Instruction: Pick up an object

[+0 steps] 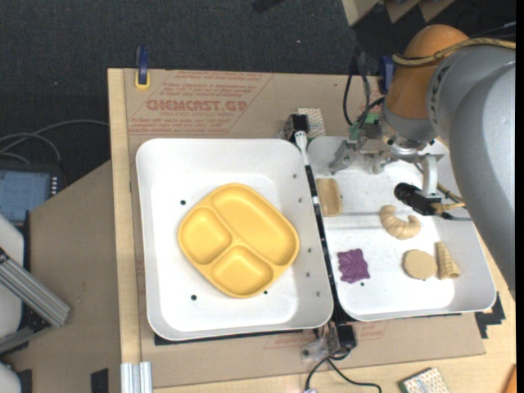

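floor: dark grey carpet (205, 23) lying around the bench | bench: pale wooden top (221, 97) showing red printed lettering (196, 103) and carrying a blue and yellow clamp (143, 65) at its far left corner | left edge: thin cables (49, 137) trailing over the carpet | light: even, casting soft shadows

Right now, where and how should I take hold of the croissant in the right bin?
Grip the croissant across its thick middle, coming straight down. It lies flat as a curved crescent with tapering ends, apart from the round cookie below it, so the middle likely gives the surest hold.
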